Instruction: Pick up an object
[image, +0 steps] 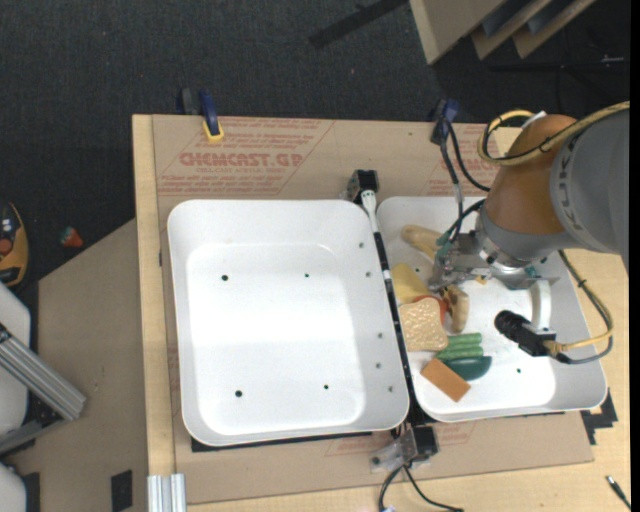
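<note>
My gripper (450, 283) reaches down into the right bin (570, 385), over a cluster of toy foods at that bin's left side. Just below it lie a speckled tan bread slice (422, 323) and a small brown piece (459, 309), which may be touching the gripper. A yellow piece (404, 281) lies to the gripper's left and a beige roll (420, 238) sits behind it. Nearer the front are a green item (466, 352) and an orange block (445, 380).
The left bin (275, 320) stands beside the right one, with a black divider strip (385, 290) between them. Blue clamps (208, 108) hold the cardboard base at the back. The arm's orange band (520, 180) hangs over the right bin's rear.
</note>
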